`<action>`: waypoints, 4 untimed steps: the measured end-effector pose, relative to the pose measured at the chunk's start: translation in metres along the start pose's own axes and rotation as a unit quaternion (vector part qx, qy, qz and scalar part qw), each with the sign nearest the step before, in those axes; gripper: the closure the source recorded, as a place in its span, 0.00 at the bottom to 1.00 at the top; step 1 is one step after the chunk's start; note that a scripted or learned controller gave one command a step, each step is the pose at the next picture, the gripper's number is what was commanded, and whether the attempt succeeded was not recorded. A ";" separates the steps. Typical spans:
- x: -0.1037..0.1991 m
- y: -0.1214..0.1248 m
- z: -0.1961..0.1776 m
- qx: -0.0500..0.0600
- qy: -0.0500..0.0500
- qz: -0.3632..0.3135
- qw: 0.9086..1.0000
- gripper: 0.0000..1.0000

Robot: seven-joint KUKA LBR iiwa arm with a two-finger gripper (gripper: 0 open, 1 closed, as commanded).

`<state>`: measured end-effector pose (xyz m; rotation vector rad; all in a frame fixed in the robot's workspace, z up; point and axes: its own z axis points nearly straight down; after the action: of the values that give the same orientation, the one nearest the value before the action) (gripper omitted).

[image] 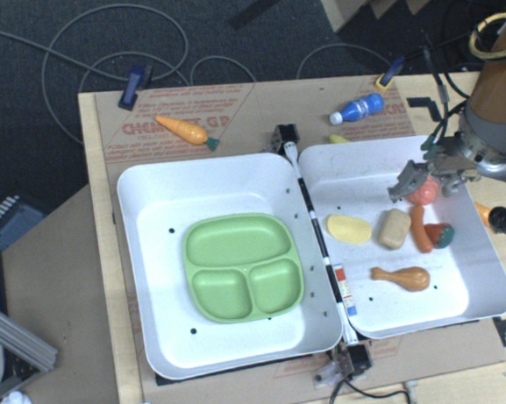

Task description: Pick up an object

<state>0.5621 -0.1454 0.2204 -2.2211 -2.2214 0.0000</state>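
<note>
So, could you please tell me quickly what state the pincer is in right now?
Pincer: low over the pink toy in the right bin; open or closed cannot be told.

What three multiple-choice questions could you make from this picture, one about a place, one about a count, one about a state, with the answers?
1. Where is the green tray?
A. in the left bin
B. in the right bin
C. on the floor

2. How many compartments does the green tray have?
A. one
B. three
C. five

3. How does the blue bottle sit?
A. standing upright in a bin
B. lying on its side on the board behind the right bin
C. gripped in the end effector

Answers:
1 A, the tray rests flat in the left bin.
2 B, one wide section sits above two smaller ones.
3 B, it lies flat on the board, outside the right bin, while the end effector is over the pink toy inside that bin.
</note>
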 end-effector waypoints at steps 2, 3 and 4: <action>-0.039 0.026 0.136 0.001 0.000 0.000 1.000 0.00; -0.040 0.027 0.125 -0.001 0.000 0.000 1.000 1.00; 0.030 0.016 0.136 0.001 0.001 -0.001 1.000 1.00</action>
<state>0.5781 -0.1156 0.0847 -2.2185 -2.2214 -0.0004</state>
